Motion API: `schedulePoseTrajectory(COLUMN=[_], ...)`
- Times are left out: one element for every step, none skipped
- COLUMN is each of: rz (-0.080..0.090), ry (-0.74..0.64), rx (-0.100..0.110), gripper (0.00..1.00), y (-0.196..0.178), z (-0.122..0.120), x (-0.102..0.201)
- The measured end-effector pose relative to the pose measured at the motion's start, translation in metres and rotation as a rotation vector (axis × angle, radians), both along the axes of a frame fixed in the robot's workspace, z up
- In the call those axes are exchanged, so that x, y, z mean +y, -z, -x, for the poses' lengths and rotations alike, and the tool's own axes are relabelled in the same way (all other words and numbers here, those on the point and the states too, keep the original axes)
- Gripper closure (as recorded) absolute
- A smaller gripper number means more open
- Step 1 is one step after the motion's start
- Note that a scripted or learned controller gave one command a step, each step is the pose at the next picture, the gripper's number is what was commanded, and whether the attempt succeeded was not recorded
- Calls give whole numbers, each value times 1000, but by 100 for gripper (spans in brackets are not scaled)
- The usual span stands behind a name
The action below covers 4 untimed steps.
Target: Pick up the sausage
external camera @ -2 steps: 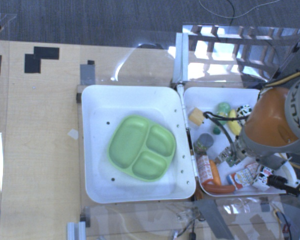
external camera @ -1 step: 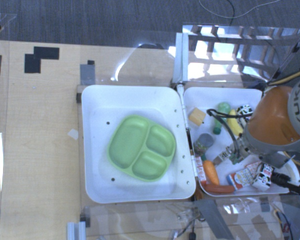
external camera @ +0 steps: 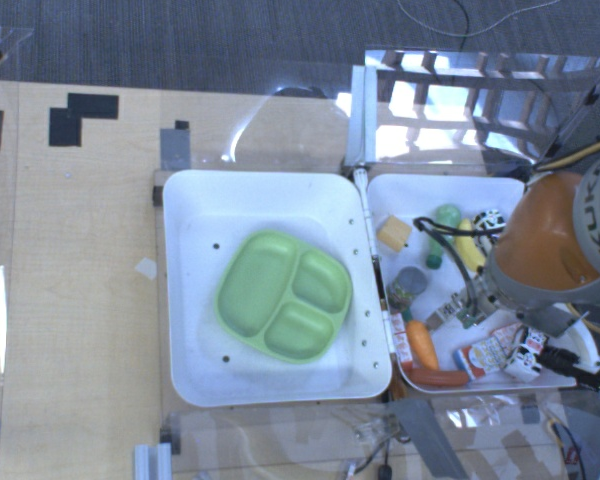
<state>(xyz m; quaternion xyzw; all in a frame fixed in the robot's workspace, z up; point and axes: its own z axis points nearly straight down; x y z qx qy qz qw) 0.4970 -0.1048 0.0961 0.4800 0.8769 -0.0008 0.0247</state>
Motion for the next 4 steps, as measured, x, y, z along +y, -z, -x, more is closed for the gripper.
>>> schedulePoseTrajectory(rz=[10,25,-1,10], ry=[-637,-1002,-856,-1163], rx=[18,25,43,40], gripper=[0,0,0,0], y=[2,2,6,-91], z=[0,0,-8,-19], x=[6,14,5,56])
